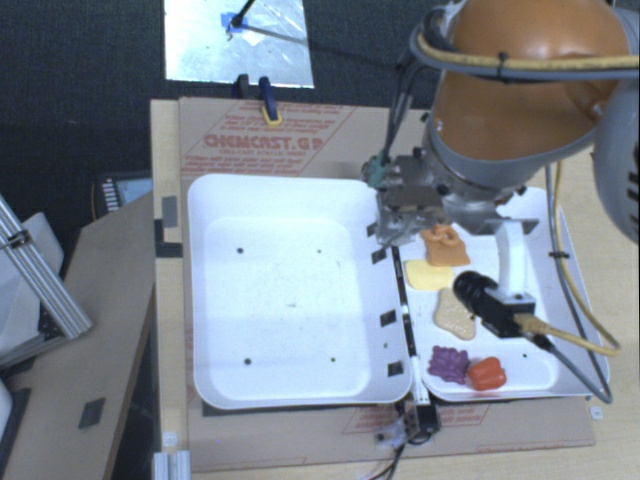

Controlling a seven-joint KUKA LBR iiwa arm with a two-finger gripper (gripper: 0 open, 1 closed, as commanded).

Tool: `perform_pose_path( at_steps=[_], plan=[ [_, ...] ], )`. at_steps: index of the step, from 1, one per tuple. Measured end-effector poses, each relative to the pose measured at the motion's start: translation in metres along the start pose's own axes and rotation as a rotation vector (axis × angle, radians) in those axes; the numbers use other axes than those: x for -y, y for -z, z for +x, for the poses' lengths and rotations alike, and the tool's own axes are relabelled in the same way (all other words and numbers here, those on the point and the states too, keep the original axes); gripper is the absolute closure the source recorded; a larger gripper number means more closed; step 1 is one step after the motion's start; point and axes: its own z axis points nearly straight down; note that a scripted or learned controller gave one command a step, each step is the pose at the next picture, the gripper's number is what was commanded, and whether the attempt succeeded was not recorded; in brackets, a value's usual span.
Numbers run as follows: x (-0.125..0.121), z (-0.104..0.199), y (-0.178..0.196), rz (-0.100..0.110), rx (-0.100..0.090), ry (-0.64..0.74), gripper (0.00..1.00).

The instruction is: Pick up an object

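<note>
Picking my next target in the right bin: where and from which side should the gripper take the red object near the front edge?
Grip the red object across its short front-to-back width, coming straight down from above. It is small and rounded and lies low on the right bin's floor. The purple piece sits close on its left, so finger room looks better front and back. The gripper is over the bins' divide.

Bench bearing two white bins, side by side
</note>
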Motion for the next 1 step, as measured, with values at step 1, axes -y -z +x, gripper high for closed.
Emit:
perform_pose_path(
  at_steps=[1],
  plan=[
    [-0.0161,0.0061,0.0906,-0.015,-0.003,-0.002,1.00]
  ],
)
